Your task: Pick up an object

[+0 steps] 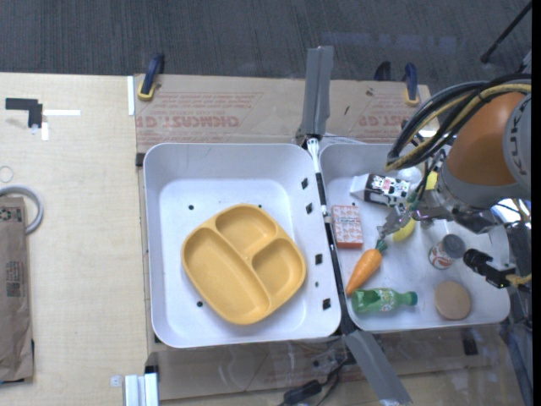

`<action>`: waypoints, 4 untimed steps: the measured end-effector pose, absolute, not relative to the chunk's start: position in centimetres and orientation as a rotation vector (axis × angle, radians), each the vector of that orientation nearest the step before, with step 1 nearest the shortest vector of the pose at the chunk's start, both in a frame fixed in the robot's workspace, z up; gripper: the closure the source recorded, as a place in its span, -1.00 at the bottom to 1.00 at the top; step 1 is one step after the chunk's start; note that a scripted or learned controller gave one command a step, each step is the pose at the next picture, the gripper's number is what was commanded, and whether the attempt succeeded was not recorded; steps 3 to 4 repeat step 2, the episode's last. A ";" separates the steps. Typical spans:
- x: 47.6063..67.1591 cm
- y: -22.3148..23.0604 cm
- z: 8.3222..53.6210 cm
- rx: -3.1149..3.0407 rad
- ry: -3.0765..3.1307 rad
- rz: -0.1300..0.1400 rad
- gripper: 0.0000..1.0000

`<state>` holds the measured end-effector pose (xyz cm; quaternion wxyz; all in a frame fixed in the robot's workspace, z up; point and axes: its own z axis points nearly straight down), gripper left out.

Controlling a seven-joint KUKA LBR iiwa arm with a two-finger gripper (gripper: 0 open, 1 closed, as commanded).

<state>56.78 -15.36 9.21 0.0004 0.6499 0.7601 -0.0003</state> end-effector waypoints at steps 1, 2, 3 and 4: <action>56.8 -15.6 10.2 2.045 2.381 -0.002 1.00; 62.8 -10.3 20.6 1.980 2.437 -0.002 1.00; 62.8 -10.3 20.6 1.980 2.437 -0.002 1.00; 62.8 -10.3 20.6 1.980 2.437 -0.002 1.00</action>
